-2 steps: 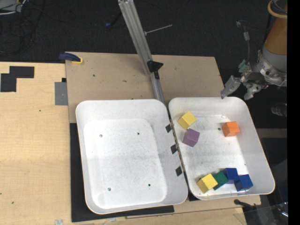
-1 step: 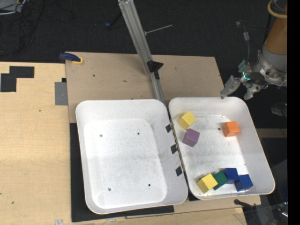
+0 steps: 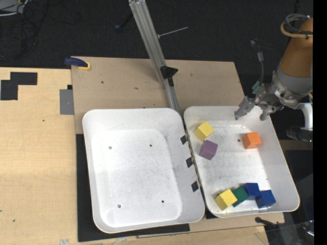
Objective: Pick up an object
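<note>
hand (image 3: 256, 108) is hovering wide open, holding nothing | nearest: orange cube (image 3: 251, 140) in right bin (image 3: 286, 177) | advice: descending straight over it (standing alone, easiest)

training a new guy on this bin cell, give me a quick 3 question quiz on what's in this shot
1. True or false: the orange cube lies in the right bin.
2. Which block lies nearest the purple cube? A) green block B) yellow cube near the divider C) blue block
3. Are the fingers of the gripper closed on any block?

Key:
1. True.
2. B, the yellow cube.
3. No; they are spread, above the bin's far edge, with nothing between them.
</note>
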Available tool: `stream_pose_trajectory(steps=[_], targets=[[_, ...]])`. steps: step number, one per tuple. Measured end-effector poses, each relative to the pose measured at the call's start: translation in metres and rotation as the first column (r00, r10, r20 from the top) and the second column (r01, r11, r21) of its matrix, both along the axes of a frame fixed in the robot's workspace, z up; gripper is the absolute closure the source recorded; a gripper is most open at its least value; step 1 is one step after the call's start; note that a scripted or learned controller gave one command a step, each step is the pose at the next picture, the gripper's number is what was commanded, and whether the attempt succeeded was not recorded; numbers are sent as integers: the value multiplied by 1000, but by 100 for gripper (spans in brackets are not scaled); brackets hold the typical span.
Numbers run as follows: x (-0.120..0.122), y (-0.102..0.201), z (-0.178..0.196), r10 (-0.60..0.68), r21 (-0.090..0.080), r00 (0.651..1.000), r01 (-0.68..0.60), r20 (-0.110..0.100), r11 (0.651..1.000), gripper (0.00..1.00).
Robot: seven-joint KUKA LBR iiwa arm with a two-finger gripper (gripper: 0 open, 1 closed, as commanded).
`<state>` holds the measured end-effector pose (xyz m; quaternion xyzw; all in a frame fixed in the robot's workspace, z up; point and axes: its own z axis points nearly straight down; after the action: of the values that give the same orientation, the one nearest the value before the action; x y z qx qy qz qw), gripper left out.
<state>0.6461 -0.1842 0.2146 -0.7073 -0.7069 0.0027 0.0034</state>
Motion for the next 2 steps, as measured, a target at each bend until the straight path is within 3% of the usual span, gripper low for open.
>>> stream_pose_trajectory(steps=[2], targets=[[-1, 4, -108, 1, 1, 1000, -1, 1, 1000, 0]])
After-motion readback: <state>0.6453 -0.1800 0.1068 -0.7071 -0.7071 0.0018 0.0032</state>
